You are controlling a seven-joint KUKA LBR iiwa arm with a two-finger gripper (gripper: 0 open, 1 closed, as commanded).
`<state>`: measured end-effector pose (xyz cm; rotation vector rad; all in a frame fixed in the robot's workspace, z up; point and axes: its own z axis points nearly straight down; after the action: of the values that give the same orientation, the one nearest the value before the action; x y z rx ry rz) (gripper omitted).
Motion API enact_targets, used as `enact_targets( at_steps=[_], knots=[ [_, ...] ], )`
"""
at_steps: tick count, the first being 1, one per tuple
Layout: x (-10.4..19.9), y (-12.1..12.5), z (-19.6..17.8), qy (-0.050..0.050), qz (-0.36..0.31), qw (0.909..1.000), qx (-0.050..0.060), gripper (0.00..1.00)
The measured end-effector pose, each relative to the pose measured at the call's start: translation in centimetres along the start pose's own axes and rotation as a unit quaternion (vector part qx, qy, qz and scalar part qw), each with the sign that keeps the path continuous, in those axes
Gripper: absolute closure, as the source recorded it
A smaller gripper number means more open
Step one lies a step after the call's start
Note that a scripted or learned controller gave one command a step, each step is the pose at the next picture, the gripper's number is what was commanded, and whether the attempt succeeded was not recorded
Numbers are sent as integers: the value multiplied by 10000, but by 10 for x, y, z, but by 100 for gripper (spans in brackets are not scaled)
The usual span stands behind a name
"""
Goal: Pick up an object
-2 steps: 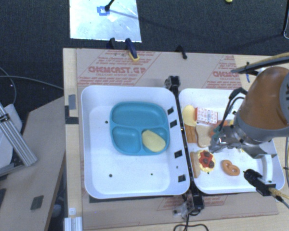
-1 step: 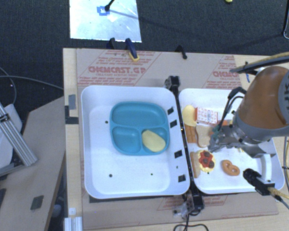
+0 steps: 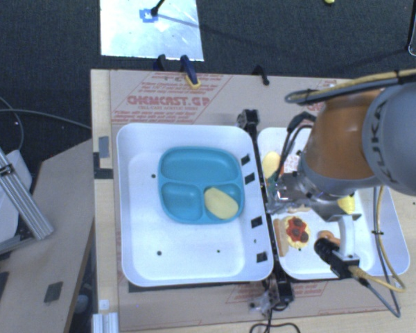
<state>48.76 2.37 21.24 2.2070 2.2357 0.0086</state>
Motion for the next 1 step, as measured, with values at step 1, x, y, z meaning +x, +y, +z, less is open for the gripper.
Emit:
enact_targets(
  at_steps=[1],
  knots=[
    [45, 6, -123, 3, 7, 10000, -54, 0]
  ],
)
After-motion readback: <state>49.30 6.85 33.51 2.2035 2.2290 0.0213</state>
